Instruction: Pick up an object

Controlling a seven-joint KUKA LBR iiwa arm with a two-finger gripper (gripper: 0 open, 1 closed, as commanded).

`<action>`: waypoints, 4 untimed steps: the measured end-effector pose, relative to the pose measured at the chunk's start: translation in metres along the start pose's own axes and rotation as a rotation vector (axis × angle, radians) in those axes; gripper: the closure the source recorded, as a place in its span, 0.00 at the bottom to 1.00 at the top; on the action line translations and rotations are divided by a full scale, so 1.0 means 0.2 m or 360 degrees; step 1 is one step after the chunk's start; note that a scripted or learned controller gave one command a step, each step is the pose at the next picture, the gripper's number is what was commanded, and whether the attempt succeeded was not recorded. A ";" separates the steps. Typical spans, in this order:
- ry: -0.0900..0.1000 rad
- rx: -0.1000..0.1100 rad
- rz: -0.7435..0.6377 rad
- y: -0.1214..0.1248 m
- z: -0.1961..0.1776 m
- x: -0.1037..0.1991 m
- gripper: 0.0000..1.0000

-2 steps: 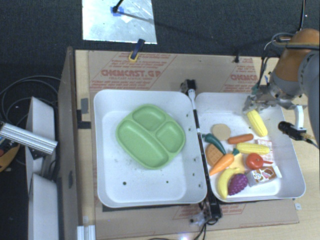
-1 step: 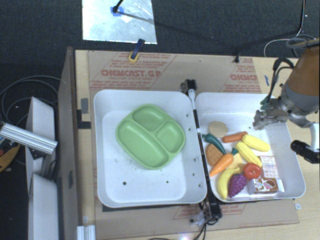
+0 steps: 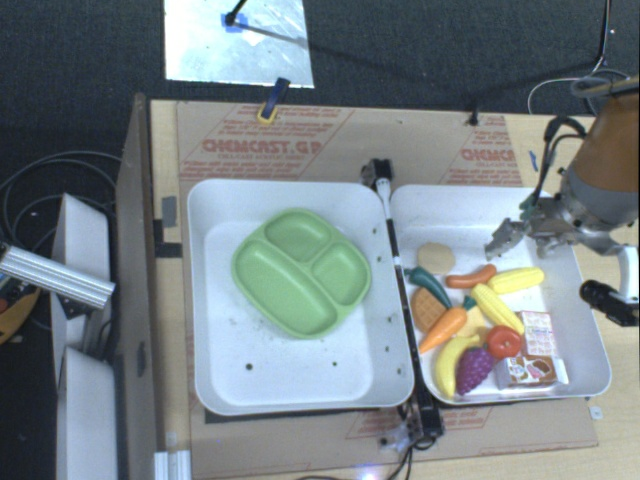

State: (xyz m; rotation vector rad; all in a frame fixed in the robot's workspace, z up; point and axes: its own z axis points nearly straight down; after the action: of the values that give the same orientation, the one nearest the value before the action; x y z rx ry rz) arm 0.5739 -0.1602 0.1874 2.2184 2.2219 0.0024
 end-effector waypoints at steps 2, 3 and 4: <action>-0.0008 -0.0021 -0.0007 -0.03 0.01 -0.09 0.00; 0.0003 0.0011 0.0005 -0.32 0.23 -0.09 0.00; 0.0002 -0.0001 0.0004 -0.44 0.52 0.05 0.00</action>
State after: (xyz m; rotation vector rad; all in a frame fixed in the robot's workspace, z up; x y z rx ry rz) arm 0.4870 -0.1512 0.0833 2.2213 2.2196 0.0047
